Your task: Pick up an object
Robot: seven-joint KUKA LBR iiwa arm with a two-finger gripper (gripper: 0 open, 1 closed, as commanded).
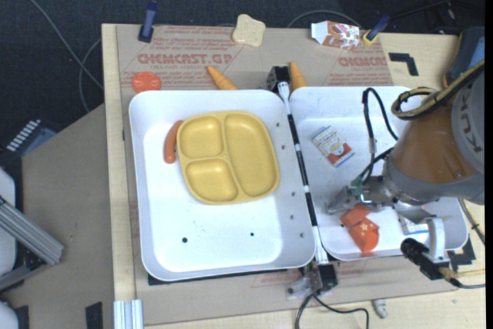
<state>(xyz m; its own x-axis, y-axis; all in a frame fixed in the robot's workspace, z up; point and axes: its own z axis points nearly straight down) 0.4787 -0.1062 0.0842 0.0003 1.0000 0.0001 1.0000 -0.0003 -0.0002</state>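
Orange toy [362, 229] lies just beside the hand [348, 200], carton [333, 146] beyond.

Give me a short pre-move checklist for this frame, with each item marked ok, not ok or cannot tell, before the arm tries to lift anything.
1. Gripper is over the right bin: ok.
2. A target is close: the orange object lies just below the gripper: ok.
3. Orange object seen between the fingers: cannot tell.
4. Small carton lies apart from the gripper, not in the way: ok.
5. Black cable hangs beside the arm over the bin, a possible snag: not ok.
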